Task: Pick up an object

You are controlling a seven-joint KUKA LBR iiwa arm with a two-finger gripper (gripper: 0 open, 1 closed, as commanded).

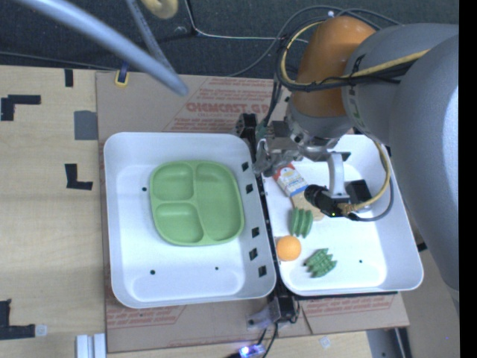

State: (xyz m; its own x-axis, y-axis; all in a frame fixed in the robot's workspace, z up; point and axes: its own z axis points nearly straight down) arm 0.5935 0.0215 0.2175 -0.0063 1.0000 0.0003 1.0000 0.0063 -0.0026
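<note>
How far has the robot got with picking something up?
Done: nothing looks lifted yet. The carton, orange ball, upper green toy and lower green toy all lie in the right bin. In hand: the gripper sits low beside the carton. Left: grab one thing and lift it.

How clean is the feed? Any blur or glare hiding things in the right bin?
Camera view: the arm looms soft-edged near the lens, covering part of the right bin; the grey bar at top left is out of focus; the orange ball and green plate read fairly sharp; whites are bright, no hard glare.
</note>
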